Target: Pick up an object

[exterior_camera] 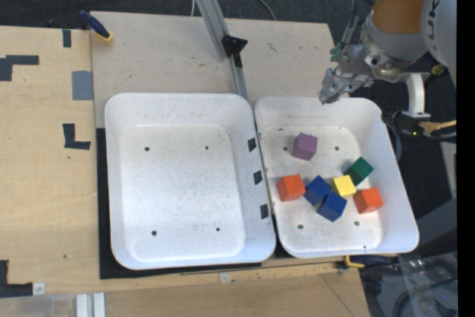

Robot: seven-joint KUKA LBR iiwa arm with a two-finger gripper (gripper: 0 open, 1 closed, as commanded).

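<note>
From the upper right of the frame the arm slants down-left, its gripper (331, 90) poised over the right bin's (393, 159) far rim; its grip state cannot be told. Coloured cubes lie lower down, purple cube (304, 146) nearest.

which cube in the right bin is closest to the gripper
The purple cube. It sits alone toward the bin's far side, below the gripper, while the orange, blue, yellow and green cubes cluster farther toward the near side.
</note>
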